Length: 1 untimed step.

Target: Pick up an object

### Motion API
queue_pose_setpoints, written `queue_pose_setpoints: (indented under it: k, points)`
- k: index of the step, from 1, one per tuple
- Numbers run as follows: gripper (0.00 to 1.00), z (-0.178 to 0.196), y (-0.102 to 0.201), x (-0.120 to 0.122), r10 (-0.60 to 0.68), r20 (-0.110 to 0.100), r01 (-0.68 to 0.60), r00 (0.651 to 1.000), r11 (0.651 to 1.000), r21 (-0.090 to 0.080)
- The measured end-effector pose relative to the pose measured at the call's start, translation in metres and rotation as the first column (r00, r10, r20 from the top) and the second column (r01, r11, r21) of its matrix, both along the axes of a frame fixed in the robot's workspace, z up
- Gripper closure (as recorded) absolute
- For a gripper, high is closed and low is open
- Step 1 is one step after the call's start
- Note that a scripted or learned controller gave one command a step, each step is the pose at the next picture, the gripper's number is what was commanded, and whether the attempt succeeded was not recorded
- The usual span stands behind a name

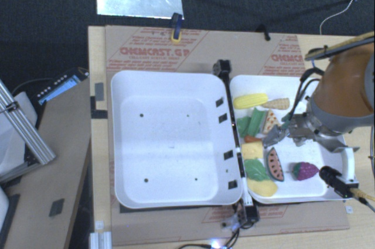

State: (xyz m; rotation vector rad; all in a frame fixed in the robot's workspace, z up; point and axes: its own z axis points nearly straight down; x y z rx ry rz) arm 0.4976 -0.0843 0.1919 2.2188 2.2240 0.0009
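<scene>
At the near edge of the right bin (pixel 293 197) a yellow piece (pixel 263 187) lies beside the watermelon slice (pixel 274 163), over which the tool (pixel 273 137) hovers, its state unclear to me, and it should drop straight down onto one item only.

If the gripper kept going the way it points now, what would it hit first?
The gripper points left and down into the right bin. Going straight on, it would probably meet the yellow block or the watermelon slice first; height is hard to judge from this slant.
</scene>
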Motion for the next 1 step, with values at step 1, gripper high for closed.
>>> queue_pose_setpoints:
  k: [1]
  points:
    - [0.0, -0.0082, 0.1128, 0.0055, 0.013, 0.0, -0.013, 1.0, 1.0, 0.005]
